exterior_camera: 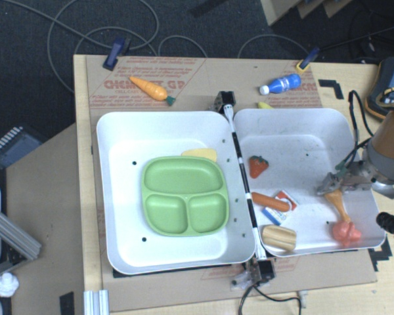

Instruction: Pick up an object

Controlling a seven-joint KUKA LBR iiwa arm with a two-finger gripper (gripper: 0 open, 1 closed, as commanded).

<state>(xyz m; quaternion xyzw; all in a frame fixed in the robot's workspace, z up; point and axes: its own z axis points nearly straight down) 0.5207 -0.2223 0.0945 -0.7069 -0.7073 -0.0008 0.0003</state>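
Pincer point(333, 188) grip unclear, over right bin point(302, 126) with four toys; left bin point(118, 176), one green tray point(185, 195).

A toy carrot point(151, 88) and a blue bottle point(282, 84) lie on the cardboard point(184, 77) behind the bins.

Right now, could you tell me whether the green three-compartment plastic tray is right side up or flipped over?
Right side up: the green three-compartment plastic tray shows its hollows, all empty, facing upward.

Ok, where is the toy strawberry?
The strawberry lies in the right bin, near its left wall, above the orange hot dog and across the divider from the green tray.
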